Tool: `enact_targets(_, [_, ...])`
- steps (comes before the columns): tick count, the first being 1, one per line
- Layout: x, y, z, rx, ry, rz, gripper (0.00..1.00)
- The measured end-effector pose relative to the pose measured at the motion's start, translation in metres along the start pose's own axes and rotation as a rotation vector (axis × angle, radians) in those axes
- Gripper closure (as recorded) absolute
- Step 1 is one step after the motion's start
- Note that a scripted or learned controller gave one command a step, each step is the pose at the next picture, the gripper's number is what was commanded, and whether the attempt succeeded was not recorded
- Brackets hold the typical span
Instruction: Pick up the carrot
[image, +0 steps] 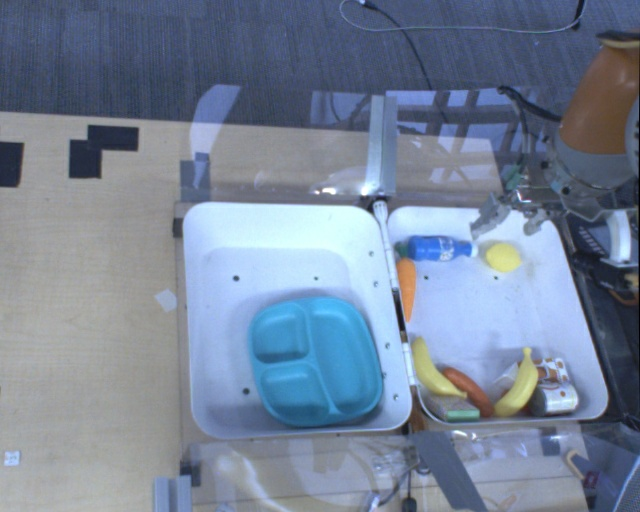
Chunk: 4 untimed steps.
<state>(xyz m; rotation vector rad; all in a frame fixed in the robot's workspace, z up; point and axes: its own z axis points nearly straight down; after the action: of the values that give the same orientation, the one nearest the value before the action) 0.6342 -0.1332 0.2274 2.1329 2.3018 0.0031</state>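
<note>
The carrot (406, 288) lies against the left wall of the right bin (585, 330), just near of the blue bottle (437, 248), pointing toward the near side. The tool (512, 214) hovers above that bin's far right corner beside the lemon (504, 257), fingers spread and gripping nothing. The approach step is in hand: the tool must travel left, align with the carrot's length and descend close to the wall.
</note>
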Motion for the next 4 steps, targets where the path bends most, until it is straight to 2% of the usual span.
enact_targets(1, [0.052,-0.016,0.087,0.001,0.001,0.015,0.00])
enact_targets(2, [0.005,-0.005,0.080,-0.003,-0.001,0.004,0.00])
enact_targets(3, [0.108,-0.019,0.041,-0.002,0.001,-0.130,0.00])
enact_targets(4, [0.121,-0.021,0.042,-0.002,0.001,-0.364,0.00])
